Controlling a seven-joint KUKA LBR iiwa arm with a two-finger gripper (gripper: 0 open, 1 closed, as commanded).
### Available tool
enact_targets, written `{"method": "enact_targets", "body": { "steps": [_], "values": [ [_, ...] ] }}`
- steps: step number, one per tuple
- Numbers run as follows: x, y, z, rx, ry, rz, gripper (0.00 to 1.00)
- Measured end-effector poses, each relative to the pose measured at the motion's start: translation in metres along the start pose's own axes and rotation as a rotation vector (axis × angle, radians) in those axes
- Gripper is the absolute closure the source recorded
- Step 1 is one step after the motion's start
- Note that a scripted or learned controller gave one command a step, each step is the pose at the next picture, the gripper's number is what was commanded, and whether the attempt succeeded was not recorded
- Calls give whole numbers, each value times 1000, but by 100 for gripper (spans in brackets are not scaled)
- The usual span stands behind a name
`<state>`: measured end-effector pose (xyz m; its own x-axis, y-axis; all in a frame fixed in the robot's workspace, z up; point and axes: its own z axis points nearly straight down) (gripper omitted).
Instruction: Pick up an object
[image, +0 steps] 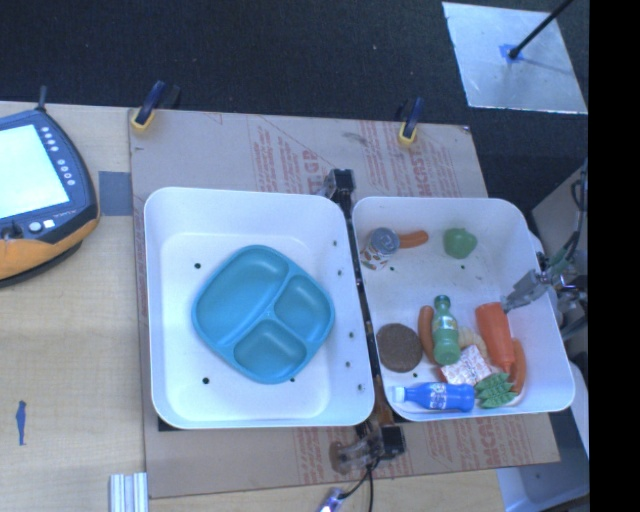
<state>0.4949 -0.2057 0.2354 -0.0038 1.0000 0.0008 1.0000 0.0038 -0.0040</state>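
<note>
My claw (522, 291) hangs at the right bin's (500, 212) right wall; grip state I cannot tell. The orange carrot (494, 328) lies just left-below it, lengthwise toward the bin's near edge.

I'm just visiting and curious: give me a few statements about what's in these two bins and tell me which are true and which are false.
1. A blue divided plate lies in the left bin. True.
2. The green bottle lies in the left bin. False: it is in the right bin, among the other small items.
3. The gripper is at the right bin's right edge. True.
4. A blue bottle lies near the right bin's front edge. True.
5. The brown round disc sits on the plate. False: it lies in the right bin, near its left wall.
</note>
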Motion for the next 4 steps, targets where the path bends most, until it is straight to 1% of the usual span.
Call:
{"method": "enact_targets", "body": {
  "steps": [1, 2, 3, 4],
  "values": [
    [-6, 20, 144, 1, 0, -2, 0],
    [-7, 20, 134, 2, -2, -5, 100],
    [59, -18, 19, -2, 0, -1, 100],
    [149, -18, 9, 0, 0, -4, 100]
  ]
}}
